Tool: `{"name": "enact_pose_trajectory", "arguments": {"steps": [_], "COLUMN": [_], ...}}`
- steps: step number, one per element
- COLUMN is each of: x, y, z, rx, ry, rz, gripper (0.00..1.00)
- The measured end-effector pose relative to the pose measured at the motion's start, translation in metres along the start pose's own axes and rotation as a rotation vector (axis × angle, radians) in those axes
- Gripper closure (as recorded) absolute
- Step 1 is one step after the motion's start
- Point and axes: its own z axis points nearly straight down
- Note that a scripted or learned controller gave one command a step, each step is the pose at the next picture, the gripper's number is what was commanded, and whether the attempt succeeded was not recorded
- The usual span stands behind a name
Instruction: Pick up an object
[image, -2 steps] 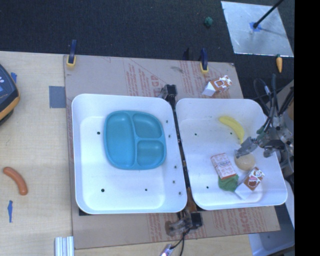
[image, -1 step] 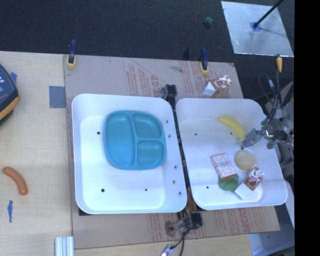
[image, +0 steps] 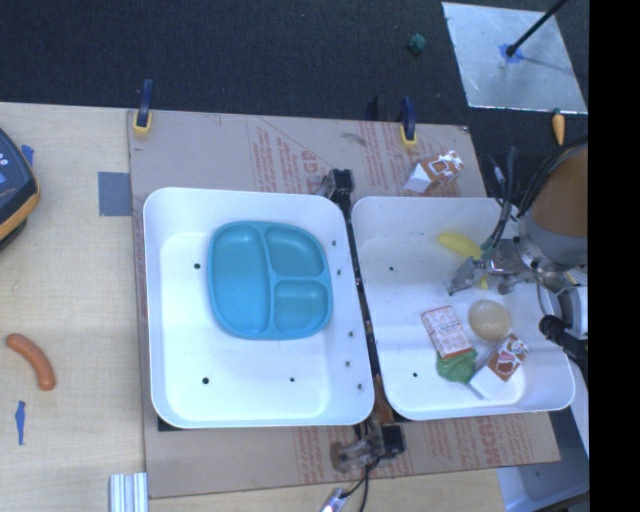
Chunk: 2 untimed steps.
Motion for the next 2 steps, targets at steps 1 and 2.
{"name": "enact_pose_trajectory", "arguments": {"steps": [1,2], "x": [0.018,-0.003], "y": [0.071,0.071], "z": [-0.002,-0.101], "rx": [-0.004,-0.006], "ry": [0.002,0.000], "rz": [0.002,0.002], "gripper": [0.00,0.00]}}
